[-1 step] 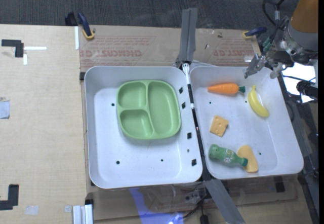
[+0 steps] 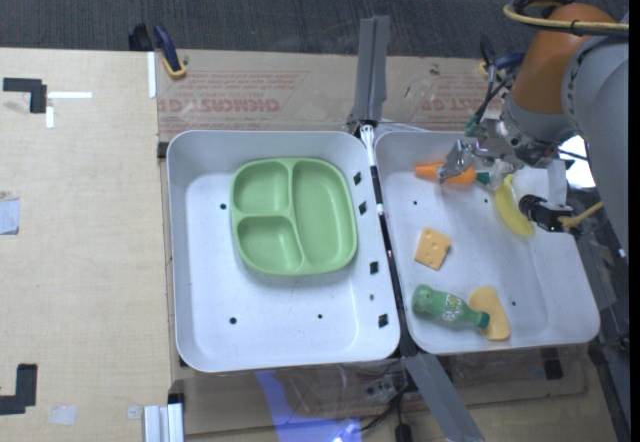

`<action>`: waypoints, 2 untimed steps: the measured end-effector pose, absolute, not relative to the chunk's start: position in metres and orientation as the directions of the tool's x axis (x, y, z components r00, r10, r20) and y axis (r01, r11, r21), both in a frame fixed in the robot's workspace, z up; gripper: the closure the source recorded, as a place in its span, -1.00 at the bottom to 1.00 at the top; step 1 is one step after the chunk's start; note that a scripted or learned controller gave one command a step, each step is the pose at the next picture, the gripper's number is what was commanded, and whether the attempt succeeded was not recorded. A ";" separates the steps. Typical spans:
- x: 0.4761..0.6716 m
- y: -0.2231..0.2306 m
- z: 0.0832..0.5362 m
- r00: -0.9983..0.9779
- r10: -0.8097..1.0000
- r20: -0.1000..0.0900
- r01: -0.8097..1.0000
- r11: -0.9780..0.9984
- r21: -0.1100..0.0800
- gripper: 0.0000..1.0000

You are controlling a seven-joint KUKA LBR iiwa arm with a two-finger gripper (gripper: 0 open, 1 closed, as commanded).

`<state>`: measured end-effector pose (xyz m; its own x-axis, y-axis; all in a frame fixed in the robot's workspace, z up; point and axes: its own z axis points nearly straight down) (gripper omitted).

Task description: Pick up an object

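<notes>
Bottle (image 2: 447, 307), green and lying on its side, sits near the lower edge of the right bin (image 2: 560, 315), its cap end touching a yellow wedge-shaped piece (image 2: 492, 312) just to its right. Above them, toward the bin's middle, lies a cheese wedge (image 2: 432, 249) with holes, apart from everything else. Higher and to the right, a banana (image 2: 513, 209) rests near the bin's right wall. At the upper part of that bin the claw (image 2: 466, 167) hangs low over a carrot (image 2: 437, 172), whose orange body pokes out to the left of the metal fingers; whether the fingers are closed on it or merely beside it cannot be told from this angle. The grey arm (image 2: 590, 80) with its orange band fills the upper right of the frame. In the left bin (image 2: 200, 320), a green divided plate (image 2: 294, 216) sits slightly above centre. The bench (image 2: 75, 260) stretches away at left.
</notes>
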<state>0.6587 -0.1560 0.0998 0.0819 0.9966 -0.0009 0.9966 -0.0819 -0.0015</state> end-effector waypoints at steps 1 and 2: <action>0.654 -0.160 0.107 0.082 0.997 -0.005 0.996 -0.082 -0.020 1.00; 0.654 -0.155 0.089 0.153 0.988 -0.003 0.988 -0.153 -0.016 1.00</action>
<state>0.6545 -0.1552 0.0887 0.1529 0.9882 -0.0030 0.9881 -0.1529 -0.0155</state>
